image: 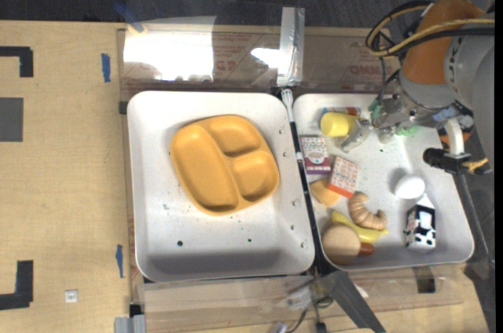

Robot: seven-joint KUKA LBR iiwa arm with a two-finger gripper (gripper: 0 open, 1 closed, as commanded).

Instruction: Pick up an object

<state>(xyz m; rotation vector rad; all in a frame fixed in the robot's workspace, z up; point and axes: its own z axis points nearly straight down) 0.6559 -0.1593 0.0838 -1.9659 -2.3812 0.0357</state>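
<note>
— Where was the claw [376,122]?

— Over the right bin [462,241], just beside the yellow cup [336,123]; I couldn't tell its state.

— Advice?

— I'd have centred over the cup, clear of the cards [330,163], before descending.

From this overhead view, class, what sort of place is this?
Probably a robotics lab bench set up for grasping trials: a robot arm reaches over two white bins, one holding toy food, the other a divided yellow plate.

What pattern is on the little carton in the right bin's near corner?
Black and white patches, cow-like, on the carton, seen in the camera view.
</note>
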